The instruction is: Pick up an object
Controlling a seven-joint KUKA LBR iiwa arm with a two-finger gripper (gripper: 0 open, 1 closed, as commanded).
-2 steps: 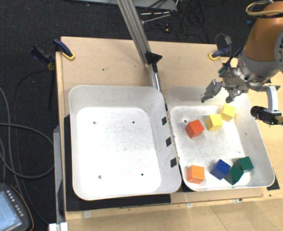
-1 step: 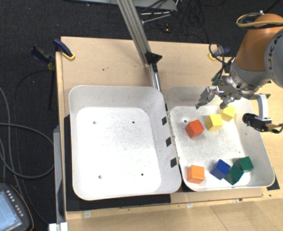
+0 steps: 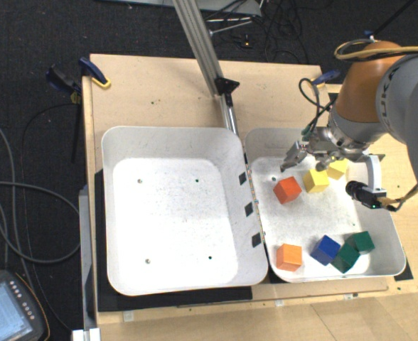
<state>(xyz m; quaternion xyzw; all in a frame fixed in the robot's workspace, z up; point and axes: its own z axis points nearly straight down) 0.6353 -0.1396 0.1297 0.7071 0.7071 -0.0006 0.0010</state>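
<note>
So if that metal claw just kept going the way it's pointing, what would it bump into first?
Probably the yellow block just below the gripper, or the right white bin's floor beside it; depth is hard to judge from this slanted view.

I have a single fixed camera, mounted high above the pale wooden bench [image 3: 159,84] and looking down at a slant from its near edge. It sits far enough back to take in both shallow white plastic bins, the left bin [image 3: 113,148] and the right bin [image 3: 387,261], plus dark floor beyond. The grey arm with the orange band [image 3: 372,84] enters from two o'clock.
</note>
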